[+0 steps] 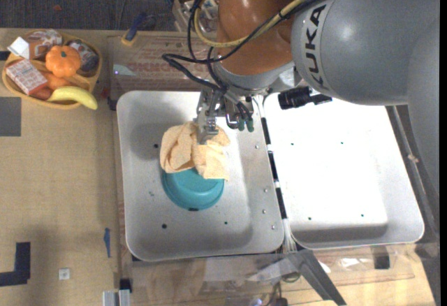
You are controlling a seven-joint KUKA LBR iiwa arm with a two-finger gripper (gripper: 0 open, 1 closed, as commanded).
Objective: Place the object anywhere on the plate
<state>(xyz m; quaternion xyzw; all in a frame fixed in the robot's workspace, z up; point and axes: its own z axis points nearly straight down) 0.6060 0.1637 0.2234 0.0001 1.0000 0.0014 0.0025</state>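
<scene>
Cloth (194, 151) of a pale yellow-tan colour is seen directly beneath the claw (207, 131), draped in soft folds over the far part of a teal plate (195, 191) in the left bin (140, 214). The fingertips are set down into the upper edge of the cloth, and a ridge of fabric appears to be gathered between them, so the claw is judged to be closed on the cloth, though the pinch itself is partly hidden by the folds. Most of the cloth hangs below and slightly to the left of the claw in the view, its long axis running roughly along the plate's upper rim, with one flap trailing down over the middle of the plate. The plate lies just below the claw, touching the cloth; its near rim is left bare. The cloth is limp, matte and crumpled, and it is likely to sag and slide when let go; the plate is smooth, round, rigid and shallow. Since the cloth is already borne largely by the plate, only a release is judged to be needed, with a small risk that the flap at the left, overhanging the rim, drags the fabric off onto the white bin floor.
</scene>
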